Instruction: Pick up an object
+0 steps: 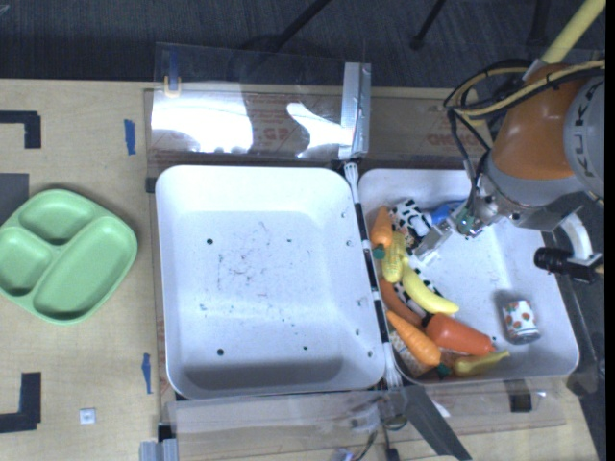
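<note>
**Settle the gripper over one piece in the crowded right bin**

Your gripper (434,241) hangs at the 12 o'clock side of the toy heap; whether it is open or closed, you cannot tell. Aim for a single piece: the yellow banana (424,291) lies on top, at 6 o'clock from the gripper. The right bin (538,301) also holds orange carrots (459,334) and a small dice-like cube (520,320) at 4 o'clock. The left bin (259,277) sits beside it, and a green divided tray (63,254) on the tabletop (77,142).

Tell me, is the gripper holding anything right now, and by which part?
Cannot be told. The gripper sits low among the toys at the right bin's left side, beside the banana.
</note>
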